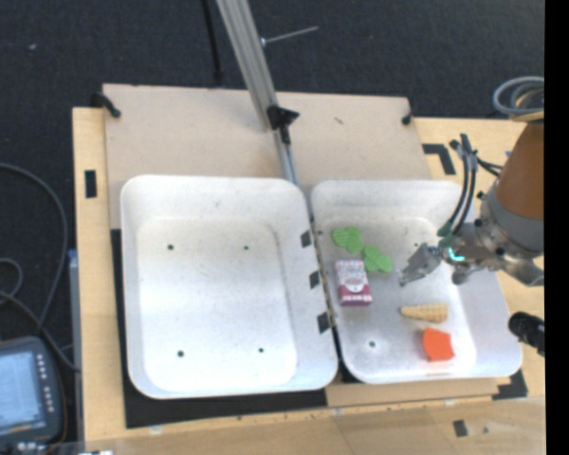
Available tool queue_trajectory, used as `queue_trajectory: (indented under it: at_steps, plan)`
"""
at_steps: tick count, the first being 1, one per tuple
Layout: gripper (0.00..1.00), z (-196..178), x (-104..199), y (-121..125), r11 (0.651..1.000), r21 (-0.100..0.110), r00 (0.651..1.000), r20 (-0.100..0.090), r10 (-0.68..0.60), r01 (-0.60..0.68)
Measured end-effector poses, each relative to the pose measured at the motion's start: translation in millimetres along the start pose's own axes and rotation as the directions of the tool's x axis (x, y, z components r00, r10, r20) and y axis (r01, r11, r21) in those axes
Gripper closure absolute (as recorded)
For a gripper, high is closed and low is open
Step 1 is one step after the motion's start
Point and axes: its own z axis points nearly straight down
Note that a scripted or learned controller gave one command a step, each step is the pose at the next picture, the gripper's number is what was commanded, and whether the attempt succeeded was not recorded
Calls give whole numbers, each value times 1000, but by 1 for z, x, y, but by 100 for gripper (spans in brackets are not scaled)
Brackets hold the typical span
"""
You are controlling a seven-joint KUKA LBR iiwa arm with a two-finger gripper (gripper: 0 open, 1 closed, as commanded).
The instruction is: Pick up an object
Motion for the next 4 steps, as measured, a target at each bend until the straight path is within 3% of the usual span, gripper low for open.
queue_trajectory:
  at_steps: [1, 2, 4]
  plan:
    - [0, -2, -1, 0, 1000, -4, 1000, 1, 3, -3]
    - [0, 48, -5, 10, 1000, 2, 1000, 2, 3, -3]
    - [0, 162, -10, 5, 1000, 4, 1000, 1, 4, -4]
